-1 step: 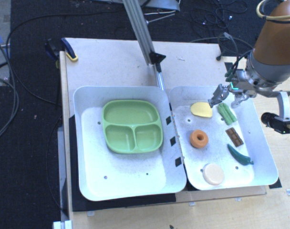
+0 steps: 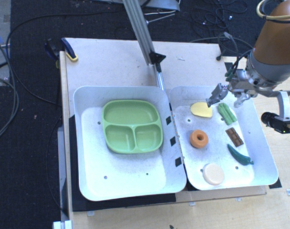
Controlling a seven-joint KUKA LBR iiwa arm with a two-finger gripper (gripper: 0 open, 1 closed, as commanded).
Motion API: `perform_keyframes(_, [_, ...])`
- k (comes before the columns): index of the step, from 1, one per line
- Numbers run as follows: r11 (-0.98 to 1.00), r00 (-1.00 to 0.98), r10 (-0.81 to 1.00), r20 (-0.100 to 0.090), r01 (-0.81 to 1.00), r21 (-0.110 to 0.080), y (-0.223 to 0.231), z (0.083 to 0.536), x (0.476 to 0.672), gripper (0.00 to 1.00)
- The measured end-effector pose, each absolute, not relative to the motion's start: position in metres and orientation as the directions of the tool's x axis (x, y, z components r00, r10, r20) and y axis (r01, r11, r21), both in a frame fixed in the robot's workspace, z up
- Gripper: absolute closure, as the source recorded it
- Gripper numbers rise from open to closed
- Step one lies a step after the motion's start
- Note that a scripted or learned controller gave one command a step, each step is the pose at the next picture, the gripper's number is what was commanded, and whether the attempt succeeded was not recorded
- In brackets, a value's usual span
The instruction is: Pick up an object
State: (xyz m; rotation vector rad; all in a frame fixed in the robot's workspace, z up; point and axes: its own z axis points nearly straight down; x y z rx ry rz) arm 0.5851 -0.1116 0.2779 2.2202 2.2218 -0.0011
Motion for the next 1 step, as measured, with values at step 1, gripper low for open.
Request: perform_keyframes(1, [-0.001,0.001,1.0,0.0,1.0,-0.006,-0.1177,0.2155,0.5842,0.0])
